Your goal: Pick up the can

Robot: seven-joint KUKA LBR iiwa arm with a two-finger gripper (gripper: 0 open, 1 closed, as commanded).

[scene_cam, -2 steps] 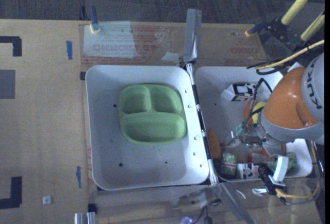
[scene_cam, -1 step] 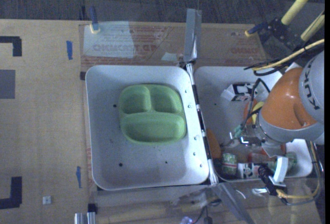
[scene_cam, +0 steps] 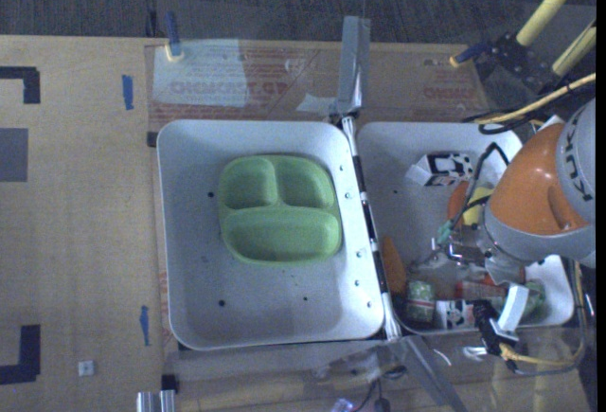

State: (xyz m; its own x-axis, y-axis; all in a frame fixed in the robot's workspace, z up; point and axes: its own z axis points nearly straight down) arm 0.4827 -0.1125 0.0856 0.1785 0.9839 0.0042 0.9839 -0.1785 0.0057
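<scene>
- Left white bin (scene_cam: 189, 240) holds an upside-down green divided plate (scene_cam: 279, 208).
- The grey-and-orange arm (scene_cam: 540, 202) reaches low into the right bin (scene_cam: 398, 164), above cluttered small items, among them a can (scene_cam: 419, 299).

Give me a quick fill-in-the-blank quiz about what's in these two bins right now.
1. The green divided tray lies in the ____ bin.
2. The arm above the right bin has a band coloured ____.
3. The tray has ____ compartments.
4. The can sits near the right bin's ____ edge.

Missing words: left; orange; three; front
</scene>
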